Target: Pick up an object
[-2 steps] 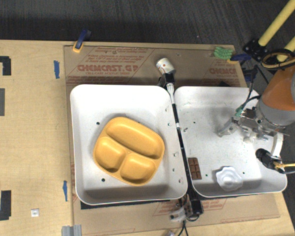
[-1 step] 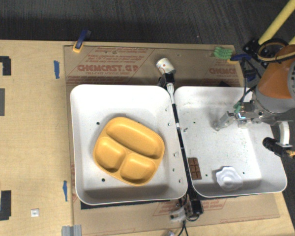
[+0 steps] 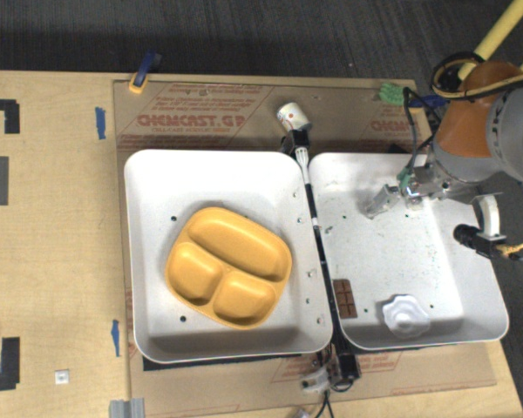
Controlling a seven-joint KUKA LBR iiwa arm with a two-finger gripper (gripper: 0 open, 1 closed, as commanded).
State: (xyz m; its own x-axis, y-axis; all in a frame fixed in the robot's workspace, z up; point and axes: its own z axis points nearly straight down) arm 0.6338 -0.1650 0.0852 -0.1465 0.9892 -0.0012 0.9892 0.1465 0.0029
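Left bin [image 3: 148, 233] holds yellow tray [image 3: 228, 266] (three compartments); right bin [image 3: 471, 312] a chocolate bar [image 3: 343, 298].

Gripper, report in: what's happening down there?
Gripper over right bin, far end. Yellow tray in left bin, untouched. White piece near front, nothing blocking.

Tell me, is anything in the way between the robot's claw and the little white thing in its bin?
Nothing visible blocks it. The gripper hangs over the back of the right bin, and the white thing sits near the front edge. Between them is bare bin floor. A brown block lies off to the side, by the left wall.
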